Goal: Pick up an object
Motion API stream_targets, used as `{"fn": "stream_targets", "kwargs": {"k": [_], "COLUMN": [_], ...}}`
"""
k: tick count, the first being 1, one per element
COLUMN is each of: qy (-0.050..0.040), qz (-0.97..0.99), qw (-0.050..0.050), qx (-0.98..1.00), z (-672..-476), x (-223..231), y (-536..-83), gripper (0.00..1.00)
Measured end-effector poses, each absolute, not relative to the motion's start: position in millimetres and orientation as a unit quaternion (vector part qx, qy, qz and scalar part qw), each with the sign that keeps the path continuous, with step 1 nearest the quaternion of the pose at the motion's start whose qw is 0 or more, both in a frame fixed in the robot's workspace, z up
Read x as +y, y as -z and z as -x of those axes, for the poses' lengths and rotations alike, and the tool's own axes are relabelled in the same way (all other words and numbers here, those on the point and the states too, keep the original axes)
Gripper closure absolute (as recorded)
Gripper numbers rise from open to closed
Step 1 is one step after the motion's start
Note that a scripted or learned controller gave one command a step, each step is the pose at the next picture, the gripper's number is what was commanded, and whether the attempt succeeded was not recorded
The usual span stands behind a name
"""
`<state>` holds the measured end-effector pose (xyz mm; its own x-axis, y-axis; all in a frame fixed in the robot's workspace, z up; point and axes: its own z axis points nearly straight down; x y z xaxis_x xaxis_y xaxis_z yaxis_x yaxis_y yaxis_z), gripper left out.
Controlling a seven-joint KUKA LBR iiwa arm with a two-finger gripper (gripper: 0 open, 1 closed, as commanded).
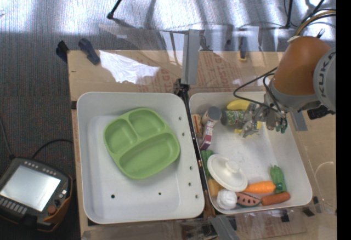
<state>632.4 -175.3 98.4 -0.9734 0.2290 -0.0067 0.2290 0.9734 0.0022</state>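
My gripper point(255, 123) hangs low over the back of the right bin point(285, 148), under the arm's orange band point(296, 66). Just left of it a dark can point(235, 118) lies on its side, seemingly touching it. A small yellow piece point(245, 131) shows right below the gripper. A yellow banana point(238, 104) rests at the bin's back wall. Nearer the front are a white round lid point(226, 172), a carrot point(259, 187), a green vegetable point(278, 178), a sausage point(276, 198), a watermelon slice point(248, 199) and a white garlic bulb point(226, 199).
The left bin point(93, 178) bears a green divided plate point(141, 143). Along the right bin's left wall stand a small bottle point(210, 115), a purple box point(207, 136) and a green item point(205, 156). A pendant with a screen point(33, 189) lies on the floor at the lower left.
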Motion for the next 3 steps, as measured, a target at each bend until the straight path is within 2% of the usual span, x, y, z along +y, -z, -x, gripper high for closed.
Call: {"fn": "stream_targets", "kwargs": {"k": [1, 2, 3], "qy": [-0.0018, -0.0012, 0.0014], "qz": [-0.115, -0.183, -0.37], "qw": [-0.008, -0.015, -0.015], "qx": [0.993, 0.983, 0.929], "z": [-627.6, -631.6, -630.0], "x": [-175, -181, -185], "y": [-96, -98, -84], "gripper": [0.0, 0.0, 0.0]}}
